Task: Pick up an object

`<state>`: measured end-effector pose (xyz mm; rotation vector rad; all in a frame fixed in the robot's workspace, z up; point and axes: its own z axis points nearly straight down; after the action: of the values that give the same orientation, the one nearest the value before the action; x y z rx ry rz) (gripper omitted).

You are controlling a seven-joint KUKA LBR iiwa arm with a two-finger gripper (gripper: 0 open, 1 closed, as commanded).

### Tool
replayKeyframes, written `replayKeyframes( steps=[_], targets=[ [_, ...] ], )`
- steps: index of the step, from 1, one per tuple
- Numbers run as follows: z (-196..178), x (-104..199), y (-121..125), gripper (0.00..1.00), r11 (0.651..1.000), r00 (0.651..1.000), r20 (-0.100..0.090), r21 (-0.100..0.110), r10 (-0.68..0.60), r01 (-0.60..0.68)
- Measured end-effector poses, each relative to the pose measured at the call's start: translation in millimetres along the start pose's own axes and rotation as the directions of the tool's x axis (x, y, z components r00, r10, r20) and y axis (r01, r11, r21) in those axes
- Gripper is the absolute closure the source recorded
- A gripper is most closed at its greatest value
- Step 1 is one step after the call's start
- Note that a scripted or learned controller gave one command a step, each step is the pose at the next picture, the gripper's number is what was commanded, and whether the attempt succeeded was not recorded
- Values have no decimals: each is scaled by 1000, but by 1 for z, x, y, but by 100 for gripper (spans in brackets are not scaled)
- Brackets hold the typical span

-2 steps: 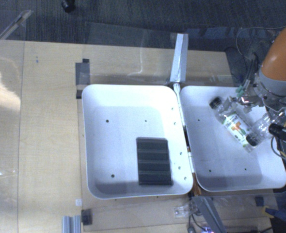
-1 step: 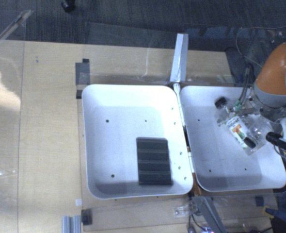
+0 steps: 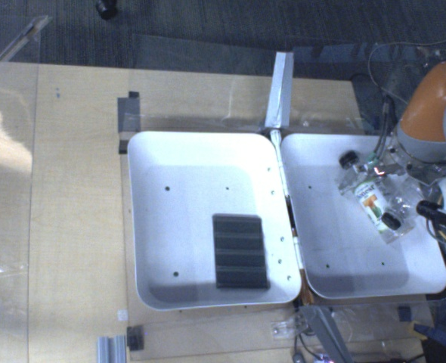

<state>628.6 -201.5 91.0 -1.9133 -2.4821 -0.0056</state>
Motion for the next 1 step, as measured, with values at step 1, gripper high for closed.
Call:
replayKeyframes(
  steps=[1],
  targets=[
    [0,0,0,0,1000,1000,1,0,0,0]
  ],
)
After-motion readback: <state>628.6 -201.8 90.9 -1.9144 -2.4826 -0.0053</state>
